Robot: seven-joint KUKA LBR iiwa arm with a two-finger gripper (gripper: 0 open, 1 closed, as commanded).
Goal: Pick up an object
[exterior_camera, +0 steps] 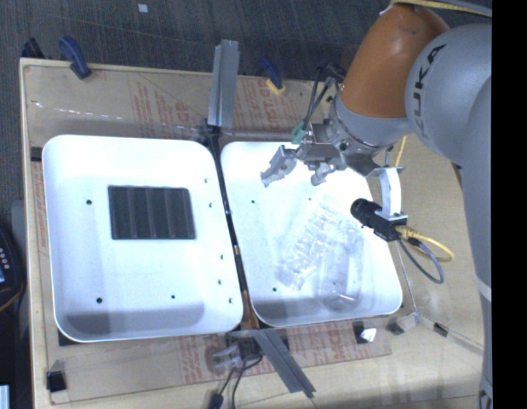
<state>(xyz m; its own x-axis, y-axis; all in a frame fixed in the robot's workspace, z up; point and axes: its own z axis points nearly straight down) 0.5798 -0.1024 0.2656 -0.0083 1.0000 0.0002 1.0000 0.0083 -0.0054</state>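
A dark grey ribbed rectangular block (151, 212) lies flat in the left bin (76, 305), in its upper middle. In the right bin (254, 228) lies a clear plastic ridged piece (316, 235), hard to make out against the white floor. Beside it, toward the near right corner, sits a clear cup-like item (343, 285). My gripper (297, 172) hangs over the far part of the right bin, above and beyond the clear pieces. Its two fingers are spread apart and nothing is between them.
A metal divider bar (223, 83) runs between the bins at the back. Blue clamps (74, 58) hold the board's far edge. A black fitting with a yellow cable (378, 217) hangs by the right bin's right rim. The arm's bulk covers the back right.
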